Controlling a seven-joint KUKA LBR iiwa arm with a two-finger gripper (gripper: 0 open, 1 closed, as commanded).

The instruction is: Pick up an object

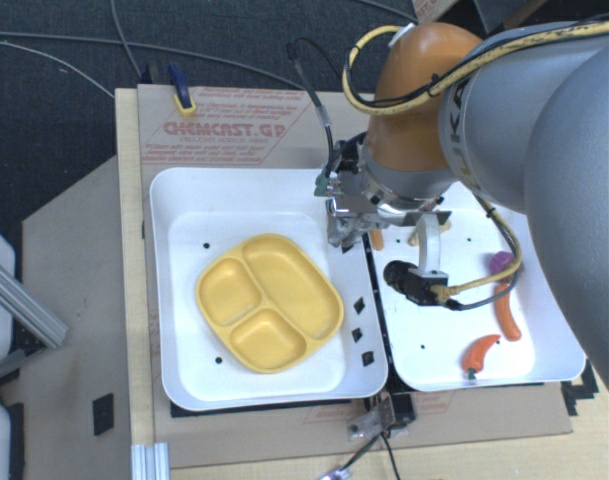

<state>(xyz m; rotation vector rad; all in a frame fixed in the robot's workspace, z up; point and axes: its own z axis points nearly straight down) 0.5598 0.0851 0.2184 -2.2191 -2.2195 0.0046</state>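
A yellow plate [271, 300] with three compartments lies in the left bin [174, 268]. In the right bin [544, 353] lie an orange sausage-shaped piece [509, 318], a red-orange carrot-like piece [481, 351] with a green tip, and a small purple thing [500, 262] partly hidden by a cable. My gripper [346, 226] hangs low over the wall between the two bins, just past the plate's far right corner. A small orange bit [377, 238] shows right beside it, and I cannot tell whether it is held.
The big grey arm and its orange band [424, 78] cover the far part of the right bin. A cardboard sheet [224, 128] with red print lies behind the bins, with a blue and yellow tool [181, 88] on it.
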